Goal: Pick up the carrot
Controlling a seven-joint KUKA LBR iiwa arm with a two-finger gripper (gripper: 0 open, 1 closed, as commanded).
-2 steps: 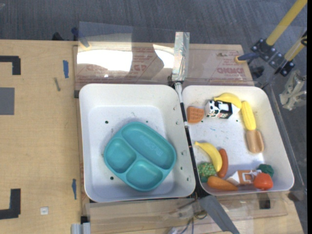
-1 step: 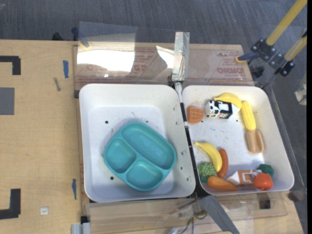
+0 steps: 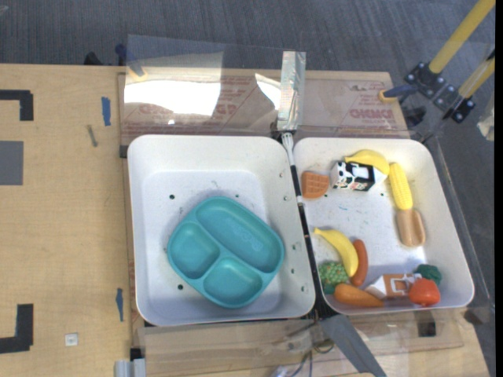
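1. Carrot (image 3: 357, 295): lying flat at the near edge of the right bin (image 3: 448, 203), orange, smooth, tapered, tip pointing right.
2. Touching its left end: a bumpy green broccoli piece (image 3: 332, 274), lodged against the bin's left wall.
3. Just behind it: a red sausage (image 3: 360, 261), glossy and slightly curved, with a yellow banana (image 3: 339, 246) leaning across beside it.
4. Just right of the tip: a small white carton with orange print (image 3: 398, 286), then a red tomato-like piece with a green top (image 3: 425, 287) in the near right corner.
5. Farther back, well apart: a hot dog bun (image 3: 410, 228), an ear of yellow corn (image 3: 400, 185), a second banana (image 3: 368, 160), a black-and-white cow-patterned carton (image 3: 353, 176), and an orange ridged waffle-like slice (image 3: 315, 184).
6. Left bin (image 3: 149, 210): shallow, white, rounded at the corners, bearing a teal plastic divided plate (image 3: 225, 250) with three compartments.
7. Both bins side by side on a tan wooden counter (image 3: 55, 210), walls touching at the middle; clear plastic sheeting behind them.
8. Tool: cannot tell whether released or clenched.
9. Yellow poles with black clamps (image 3: 440, 85) at the upper right, well clear of the carrot.
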